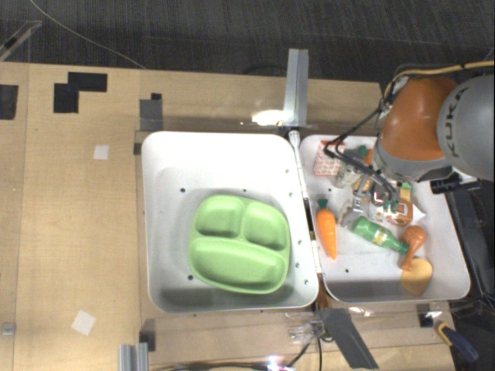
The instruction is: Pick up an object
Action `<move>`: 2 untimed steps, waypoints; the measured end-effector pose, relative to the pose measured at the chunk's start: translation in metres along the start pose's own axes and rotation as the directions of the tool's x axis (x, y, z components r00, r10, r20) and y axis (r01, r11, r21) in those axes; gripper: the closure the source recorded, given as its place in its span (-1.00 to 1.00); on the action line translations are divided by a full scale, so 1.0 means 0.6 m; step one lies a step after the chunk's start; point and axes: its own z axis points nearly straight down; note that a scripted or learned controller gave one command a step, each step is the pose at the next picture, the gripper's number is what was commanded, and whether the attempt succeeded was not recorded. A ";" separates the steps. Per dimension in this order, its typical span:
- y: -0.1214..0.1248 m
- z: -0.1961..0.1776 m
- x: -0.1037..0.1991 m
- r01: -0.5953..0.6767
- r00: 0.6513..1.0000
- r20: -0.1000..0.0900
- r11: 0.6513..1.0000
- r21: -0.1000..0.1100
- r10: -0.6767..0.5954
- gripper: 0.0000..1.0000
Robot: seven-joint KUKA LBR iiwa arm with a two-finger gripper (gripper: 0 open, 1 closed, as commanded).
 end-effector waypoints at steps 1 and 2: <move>-0.011 -0.001 0.028 0.055 0.999 0.000 0.999 0.001 -0.055 -1.00; 0.009 -0.004 0.101 -0.055 0.998 0.002 0.998 0.000 0.055 -1.00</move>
